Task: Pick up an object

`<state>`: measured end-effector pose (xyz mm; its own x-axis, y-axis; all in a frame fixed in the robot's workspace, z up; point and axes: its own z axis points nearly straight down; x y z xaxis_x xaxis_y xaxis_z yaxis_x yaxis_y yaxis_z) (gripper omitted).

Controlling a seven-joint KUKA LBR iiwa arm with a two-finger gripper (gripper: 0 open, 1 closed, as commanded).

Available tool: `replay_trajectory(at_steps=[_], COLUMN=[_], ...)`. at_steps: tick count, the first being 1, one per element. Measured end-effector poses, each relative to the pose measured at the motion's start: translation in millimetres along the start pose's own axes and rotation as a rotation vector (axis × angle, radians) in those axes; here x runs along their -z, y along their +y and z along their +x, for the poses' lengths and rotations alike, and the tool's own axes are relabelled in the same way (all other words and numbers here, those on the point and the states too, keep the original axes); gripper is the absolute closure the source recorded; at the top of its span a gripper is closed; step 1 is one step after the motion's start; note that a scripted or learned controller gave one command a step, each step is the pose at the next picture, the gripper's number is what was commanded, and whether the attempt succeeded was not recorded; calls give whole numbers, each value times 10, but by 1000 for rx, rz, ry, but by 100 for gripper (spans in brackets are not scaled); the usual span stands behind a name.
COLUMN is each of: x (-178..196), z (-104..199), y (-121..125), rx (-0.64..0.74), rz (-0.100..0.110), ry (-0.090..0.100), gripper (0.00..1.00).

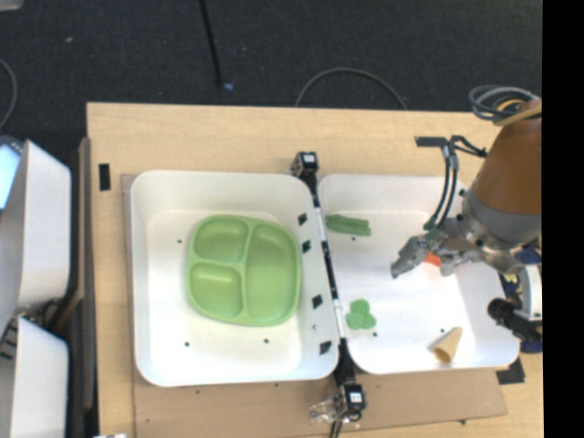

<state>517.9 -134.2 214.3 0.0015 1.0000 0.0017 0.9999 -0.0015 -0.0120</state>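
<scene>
Two green pieces [348, 224] lie left of pincer [404, 265].

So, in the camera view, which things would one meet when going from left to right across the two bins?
green divided plate → green round piece → gripper → tan cone. I leave out the flat green piece near the divider, since it overlaps the round one in left-right position.

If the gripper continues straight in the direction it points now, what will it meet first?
The gripper points toward the picture's left and slightly down, over bare floor of the right bin. The path passes between the green strip and the round green piece, so probably the divider between the bins; its height is unclear.
</scene>
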Motion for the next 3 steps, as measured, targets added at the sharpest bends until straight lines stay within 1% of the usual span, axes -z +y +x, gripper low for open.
replay_trajectory(at_steps=[1,2,3], x=[66,-557,-1088], z=[4,19,10], y=[28,-3,-5], rx=[3,1,-1], rz=[-13,-8,-8], ry=[-2,-2,-2], gripper=[0,0,0])
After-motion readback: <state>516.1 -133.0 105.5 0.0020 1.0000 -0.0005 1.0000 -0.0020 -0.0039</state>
